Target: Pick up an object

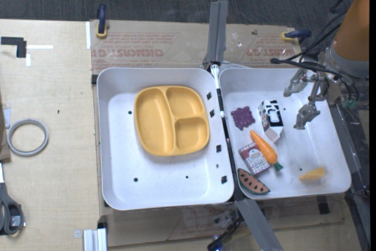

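Observation:
The right bin (329, 185) holds several small items: a purple bunch of grapes (242, 117), a black-and-white carton (271, 117), an orange carrot (264, 149), a small red-and-white packet (254, 159), a watermelon slice (253, 182) and a small orange piece (312, 173). My gripper (301, 104) hangs over the right bin's upper right part, open, with nothing between its fingers. It is right of the carton and above the orange piece.
The left bin (117, 185) holds a yellow divided plate (172, 120). A metal divider (216, 32) runs between the bins. On the bench to the left lie a roll of tape (26, 137) and scissors (9, 214). Cables hang by the arm at the right.

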Controlling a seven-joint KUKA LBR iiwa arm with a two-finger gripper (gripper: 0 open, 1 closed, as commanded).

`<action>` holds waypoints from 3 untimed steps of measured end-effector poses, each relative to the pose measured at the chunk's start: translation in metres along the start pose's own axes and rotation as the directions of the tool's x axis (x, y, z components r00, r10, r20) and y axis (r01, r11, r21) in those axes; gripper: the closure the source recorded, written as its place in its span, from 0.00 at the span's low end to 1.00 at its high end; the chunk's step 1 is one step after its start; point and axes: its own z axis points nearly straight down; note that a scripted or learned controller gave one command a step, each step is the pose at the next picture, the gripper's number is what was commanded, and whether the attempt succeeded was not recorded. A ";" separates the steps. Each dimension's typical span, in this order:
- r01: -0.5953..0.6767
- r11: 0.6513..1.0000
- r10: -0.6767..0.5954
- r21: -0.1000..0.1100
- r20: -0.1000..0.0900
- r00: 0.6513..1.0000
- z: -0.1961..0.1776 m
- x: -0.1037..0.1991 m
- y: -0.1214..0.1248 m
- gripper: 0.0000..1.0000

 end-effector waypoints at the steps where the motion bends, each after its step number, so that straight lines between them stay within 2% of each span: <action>1: -0.295 0.955 0.295 -0.001 0.023 0.955 0.087 -0.004 0.003 0.00; 2: -0.646 0.764 0.646 -0.013 0.027 0.763 0.097 -0.052 0.018 0.00; 3: -0.514 0.858 0.514 -0.001 0.009 0.858 0.082 -0.054 0.012 0.00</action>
